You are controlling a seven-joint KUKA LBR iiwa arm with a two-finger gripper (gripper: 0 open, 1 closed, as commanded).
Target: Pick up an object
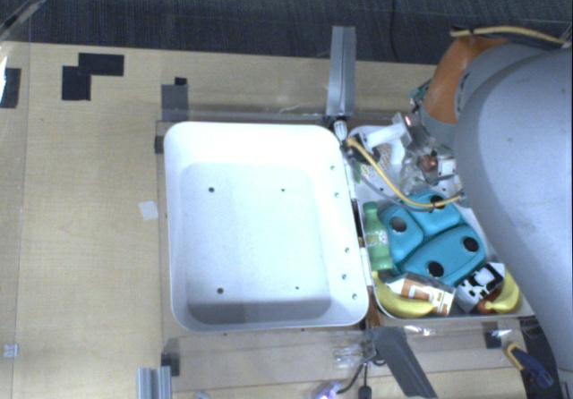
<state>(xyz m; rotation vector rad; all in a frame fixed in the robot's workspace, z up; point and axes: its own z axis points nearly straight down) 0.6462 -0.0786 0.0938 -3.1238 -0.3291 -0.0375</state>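
on the right side of the bench we see the grey arm (524, 174), very large, covering much of the right bin (369, 236). to the left lies the left bin (260, 227), white and shallow. inside the right bin the biggest thing is a teal block with dark holes (430, 241), and beside it on the left stands a green bottle (376, 241). at the near edge lies a yellow banana (403, 301), touching a small tube (425, 292). the gripper (421, 156) is low over the far part of the right bin, among clutter; whether it pinches something, we cannot tell.
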